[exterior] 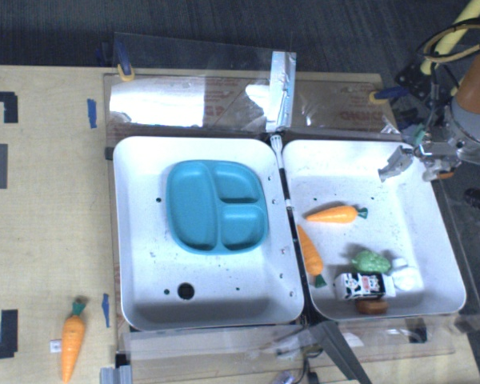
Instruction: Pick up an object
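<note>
Pale wooden bench (40, 238) spreads under two shallow white bins set side by side, with dark floor beyond. Nearest the camera, outside the bins at the lower left, a toy carrot (72, 338) lies on the wood.

Just past it, the left bin (136, 286) holds a blue divided plate (218, 206) near its middle. The right bin (432, 290) carries several things along its near edge: a small black-and-white milk carton (362, 286), touching a green leafy toy (372, 261) behind it, and a white lump (406, 278) just beside them. A second carrot (310, 252) lies along the bin's left wall, and a third carrot (334, 214) rests crosswise farther in, apart from the others.

Farther back, at the right bin's far right corner, the gripper (400, 163) hangs above the bin's rim, and whether it is spread or closed I cannot tell. Nothing shows in its grasp. Behind the bins stand clear plastic panels (224, 102).
</note>
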`<state>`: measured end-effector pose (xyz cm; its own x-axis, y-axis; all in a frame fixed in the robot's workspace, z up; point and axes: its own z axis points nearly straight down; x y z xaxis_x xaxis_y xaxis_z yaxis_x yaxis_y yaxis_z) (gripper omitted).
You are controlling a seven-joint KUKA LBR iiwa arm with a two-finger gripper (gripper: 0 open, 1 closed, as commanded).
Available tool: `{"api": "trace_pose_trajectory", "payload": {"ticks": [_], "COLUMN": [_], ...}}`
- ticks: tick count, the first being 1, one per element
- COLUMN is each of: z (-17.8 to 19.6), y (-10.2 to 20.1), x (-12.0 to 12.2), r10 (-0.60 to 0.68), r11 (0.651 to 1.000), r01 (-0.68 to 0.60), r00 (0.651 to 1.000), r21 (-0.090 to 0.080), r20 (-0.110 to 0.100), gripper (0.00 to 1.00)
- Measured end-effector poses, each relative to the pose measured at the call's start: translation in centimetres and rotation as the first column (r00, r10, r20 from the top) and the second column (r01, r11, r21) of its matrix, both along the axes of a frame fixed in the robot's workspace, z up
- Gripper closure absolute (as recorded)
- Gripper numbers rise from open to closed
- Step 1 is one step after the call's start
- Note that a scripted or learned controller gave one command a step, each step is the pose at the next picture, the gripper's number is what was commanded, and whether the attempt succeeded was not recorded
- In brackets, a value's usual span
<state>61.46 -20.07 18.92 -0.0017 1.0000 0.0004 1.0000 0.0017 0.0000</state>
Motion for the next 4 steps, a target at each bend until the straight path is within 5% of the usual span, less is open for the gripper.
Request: {"api": "trace_pose_trajectory", "payload": {"ticks": [1, 3, 4], "z": [-2.7, -10.2, -10.2], "y": [-1.0, 10.3, 9.8], "x": [-1.9, -3.7, -9.4], "r10": [0.064, -0.003, 0.274], "r11": [0.998, 1.0, 0.962], "r01": [-0.064, 0.003, -0.274], "r00": [0.998, 1.0, 0.962], "r21": [0.0, 0.0, -0.003], "r20": [-0.002, 0.005, 0.005], "gripper": [0.0, 0.0, 0.0]}}
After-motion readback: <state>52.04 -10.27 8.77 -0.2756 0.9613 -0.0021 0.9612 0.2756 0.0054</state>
